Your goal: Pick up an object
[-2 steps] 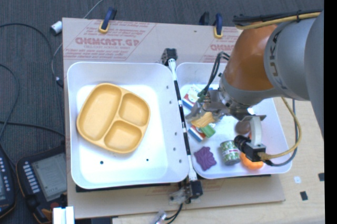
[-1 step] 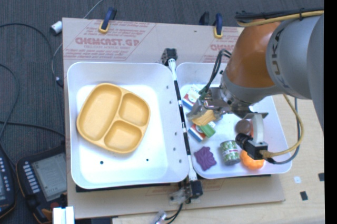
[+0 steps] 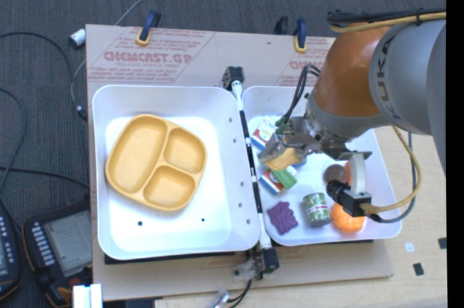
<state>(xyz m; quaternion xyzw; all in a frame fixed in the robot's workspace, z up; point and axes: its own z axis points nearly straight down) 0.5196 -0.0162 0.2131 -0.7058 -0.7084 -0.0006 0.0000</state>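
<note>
My gripper [image 3: 287, 148] is down in the right bin [image 3: 382, 176], over a pile at its left side. A small yellow block [image 3: 284, 158] lies tilted right at the gripper's tip, on top of a green piece [image 3: 288, 178] and a red, white and blue item [image 3: 269, 183]. Whether the block is gripped is not visible. Near the bin's front lie a purple toy [image 3: 283, 216], a small green-patterned can [image 3: 315, 208] and an orange fruit [image 3: 349, 220]. The grey and orange arm hides the back of this bin.
The left bin [image 3: 217, 227] holds a yellow three-part plate [image 3: 156, 161]. A brown round object [image 3: 335, 175] and an orange-red stick [image 3: 357, 172] lie at the right bin's right side, and a white packet [image 3: 264, 130] near the divider. Cables run along the arm.
</note>
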